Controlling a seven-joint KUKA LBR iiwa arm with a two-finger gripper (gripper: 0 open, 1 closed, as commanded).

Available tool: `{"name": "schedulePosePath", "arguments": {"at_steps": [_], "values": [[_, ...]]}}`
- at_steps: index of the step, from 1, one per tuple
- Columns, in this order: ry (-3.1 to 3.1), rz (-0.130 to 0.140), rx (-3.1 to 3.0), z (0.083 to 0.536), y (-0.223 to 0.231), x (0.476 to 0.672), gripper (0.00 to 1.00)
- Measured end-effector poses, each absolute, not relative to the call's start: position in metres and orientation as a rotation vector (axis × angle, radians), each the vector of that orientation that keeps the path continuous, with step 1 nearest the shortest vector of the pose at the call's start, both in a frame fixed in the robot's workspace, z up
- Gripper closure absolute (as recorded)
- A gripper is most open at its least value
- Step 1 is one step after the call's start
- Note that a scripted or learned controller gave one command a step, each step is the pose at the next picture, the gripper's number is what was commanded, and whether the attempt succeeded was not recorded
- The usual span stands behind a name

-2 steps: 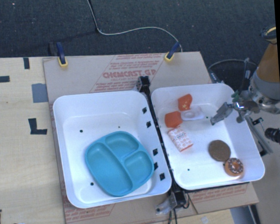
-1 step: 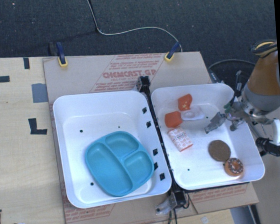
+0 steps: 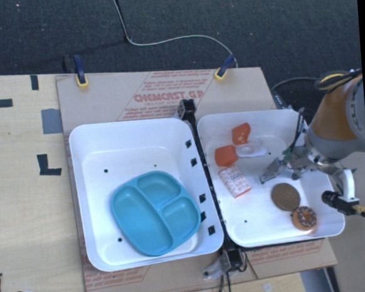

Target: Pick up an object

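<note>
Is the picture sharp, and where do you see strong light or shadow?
Camera view: slightly soft overall; bright light washes out the right white bin; the round brown disc casts little shadow; the blue divided plastic plate shadows the left white bin.

red "chemcast gp" lettering on the brown board (image 3: 166,96) under the bins, smaller print beside it unreadable

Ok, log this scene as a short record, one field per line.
left bin: blue divided plate
right bin: two orange blocks, clear item, red-printed packet, brown disc, sprinkled donut
arm: reaches in from the right
gripper: over the right bin, near the brown disc
held: nothing seen between its fingers
</note>
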State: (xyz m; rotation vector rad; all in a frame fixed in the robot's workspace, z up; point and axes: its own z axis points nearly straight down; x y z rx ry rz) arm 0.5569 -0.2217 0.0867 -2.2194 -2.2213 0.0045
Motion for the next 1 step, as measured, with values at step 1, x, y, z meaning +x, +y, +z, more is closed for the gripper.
{"name": "schedulePosePath", "arguments": {"at_steps": [1], "values": [[-2.224,0.002,-2.220,0.1005,-0.2215,0.5581,1.00]]}}
